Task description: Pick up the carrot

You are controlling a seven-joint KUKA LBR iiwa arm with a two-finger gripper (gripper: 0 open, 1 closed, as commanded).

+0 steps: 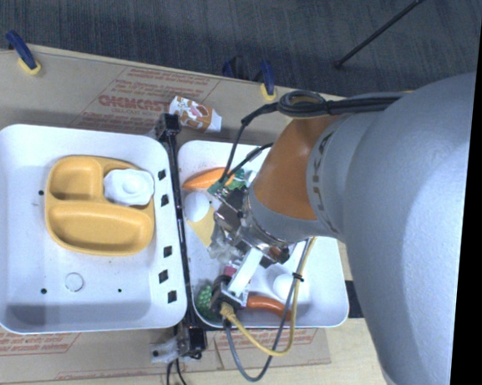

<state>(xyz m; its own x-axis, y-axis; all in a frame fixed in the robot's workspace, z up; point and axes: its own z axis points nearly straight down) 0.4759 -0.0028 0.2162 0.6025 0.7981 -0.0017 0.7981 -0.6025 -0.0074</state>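
The carrot (202, 178) is an orange tapered piece lying near the far left corner of the right bin (331, 309), and the wrist hides its right end. The gripper (225, 235) hangs low over the middle of this bin, just right of and nearer than the carrot. The wrist and its fittings cover the fingers, and nothing shows between them.
A white egg-like ball (196, 208) lies just in front of the carrot. A green item (205, 295), an orange stick-like piece (266, 304) and a white lump (285, 281) sit near the front wall. The left bin (14, 293) holds a yellow divided plate (96, 217) with a white item (129, 186).
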